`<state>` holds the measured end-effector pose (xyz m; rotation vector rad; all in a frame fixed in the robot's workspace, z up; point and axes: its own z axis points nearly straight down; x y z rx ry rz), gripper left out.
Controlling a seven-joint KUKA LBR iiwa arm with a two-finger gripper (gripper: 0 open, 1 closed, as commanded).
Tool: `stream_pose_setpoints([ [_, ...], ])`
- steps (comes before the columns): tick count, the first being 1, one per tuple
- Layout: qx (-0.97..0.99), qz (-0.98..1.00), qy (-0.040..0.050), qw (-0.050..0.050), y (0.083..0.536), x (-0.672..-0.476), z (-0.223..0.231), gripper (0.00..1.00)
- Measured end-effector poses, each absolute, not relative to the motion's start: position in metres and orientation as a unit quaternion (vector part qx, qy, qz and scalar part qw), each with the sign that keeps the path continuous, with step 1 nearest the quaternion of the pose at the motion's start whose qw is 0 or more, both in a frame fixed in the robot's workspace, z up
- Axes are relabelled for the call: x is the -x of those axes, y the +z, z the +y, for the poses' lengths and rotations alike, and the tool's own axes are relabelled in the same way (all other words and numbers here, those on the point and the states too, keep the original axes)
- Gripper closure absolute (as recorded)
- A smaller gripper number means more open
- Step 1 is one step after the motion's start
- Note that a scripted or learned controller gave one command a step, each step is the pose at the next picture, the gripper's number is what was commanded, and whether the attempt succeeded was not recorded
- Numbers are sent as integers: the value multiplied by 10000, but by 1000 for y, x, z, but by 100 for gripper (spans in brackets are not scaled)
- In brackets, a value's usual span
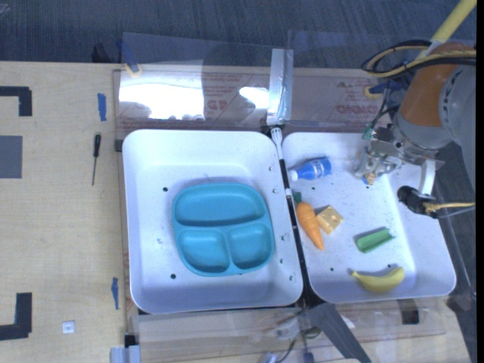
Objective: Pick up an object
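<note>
You are watching the gripper (376, 169) hovering at the right bin's (437, 267) far edge, beside the blue bottle (311, 169), likely lining up a grasp; its grip state cannot be told.

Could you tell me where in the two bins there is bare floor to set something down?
Left bin: only margins around the blue tray, widest along the far wall. Right bin: crowded by carrot, bottle, banana; barest between gripper and green piece.
</note>
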<state>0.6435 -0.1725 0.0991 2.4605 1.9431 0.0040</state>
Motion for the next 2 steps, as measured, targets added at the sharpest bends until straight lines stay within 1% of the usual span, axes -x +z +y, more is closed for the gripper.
stream_pose_setpoints([
  [1, -7146, 6995, 24, 34, 194, -626, -156, 100],
  [2, -6131, 7900, 4, -1, 201, -607, -112, 100],
])
